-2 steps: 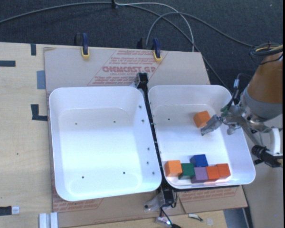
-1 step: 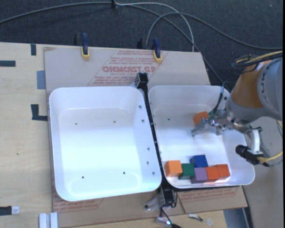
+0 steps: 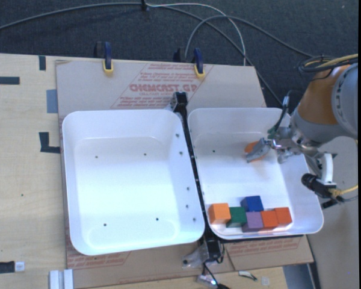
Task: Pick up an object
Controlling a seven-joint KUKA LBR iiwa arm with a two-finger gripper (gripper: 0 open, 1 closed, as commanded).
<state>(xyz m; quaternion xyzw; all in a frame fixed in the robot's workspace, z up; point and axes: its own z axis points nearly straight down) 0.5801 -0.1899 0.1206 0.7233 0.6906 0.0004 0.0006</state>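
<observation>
An orange block [image 3: 253, 149], small and tilted, sits between the fingers of the hand [image 3: 262, 149], which is closed on it above the floor of the right bin [image 3: 228, 125]. Below the hand, along that bin's near wall, lies a cluster of blocks: an orange cube [image 3: 219, 212], a green one [image 3: 236, 216], a blue one [image 3: 251, 203], a purple one [image 3: 254, 221], and two more orange ones [image 3: 276, 218] just beside it. To the hand's left, the left bin [image 3: 72, 161] rests alongside on the worktop [image 3: 18, 179], their rims touching.
</observation>
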